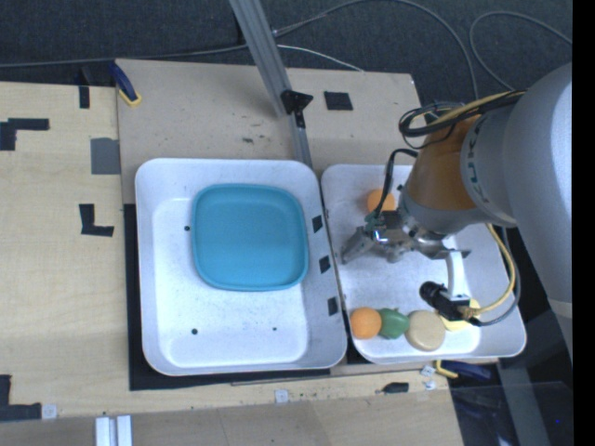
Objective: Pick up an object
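Note:
My gripper (372, 252) hangs over the left middle of the right bin (493, 342), fingers spread open with nothing between them. An orange object (376, 199) lies just behind it, partly hidden by the wrist. Along the bin's front edge sit an orange ball (365, 322), a green object (393, 323) and a beige round object (427, 331), side by side and apart from the gripper. The arm covers much of the bin's right half.
The left bin (158, 277) holds a blue square plate (249, 235). A metal pole (270, 54) slants down to the bins' back edge. Cables loop around the arm, and a yellow one (462, 315) lies by the beige object.

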Controlling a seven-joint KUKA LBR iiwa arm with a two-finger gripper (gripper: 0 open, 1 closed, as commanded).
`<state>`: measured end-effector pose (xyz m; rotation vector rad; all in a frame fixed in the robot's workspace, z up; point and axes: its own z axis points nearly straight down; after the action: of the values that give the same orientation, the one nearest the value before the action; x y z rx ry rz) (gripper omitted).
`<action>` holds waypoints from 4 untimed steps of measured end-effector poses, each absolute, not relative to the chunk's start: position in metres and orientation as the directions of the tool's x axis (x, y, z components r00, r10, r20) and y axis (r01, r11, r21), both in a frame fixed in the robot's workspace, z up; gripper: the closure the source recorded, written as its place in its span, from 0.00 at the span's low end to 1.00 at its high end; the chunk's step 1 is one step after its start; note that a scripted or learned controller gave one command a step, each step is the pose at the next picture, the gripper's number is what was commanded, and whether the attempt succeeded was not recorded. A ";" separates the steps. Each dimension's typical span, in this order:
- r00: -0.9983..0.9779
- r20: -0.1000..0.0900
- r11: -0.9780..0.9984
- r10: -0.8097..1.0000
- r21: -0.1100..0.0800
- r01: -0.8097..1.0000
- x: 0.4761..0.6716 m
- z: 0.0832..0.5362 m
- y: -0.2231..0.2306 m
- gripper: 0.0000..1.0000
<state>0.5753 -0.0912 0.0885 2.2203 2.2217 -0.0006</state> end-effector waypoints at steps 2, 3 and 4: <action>0.000 0.000 0.000 1.000 0.005 1.000 0.573 0.162 -0.091 1.00; 0.000 0.000 0.000 1.000 0.003 1.000 0.569 0.205 -0.092 1.00; 0.000 0.000 0.000 1.000 0.002 1.000 0.569 0.234 -0.092 1.00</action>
<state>0.5695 -0.0923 0.2342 2.2202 2.2207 0.0019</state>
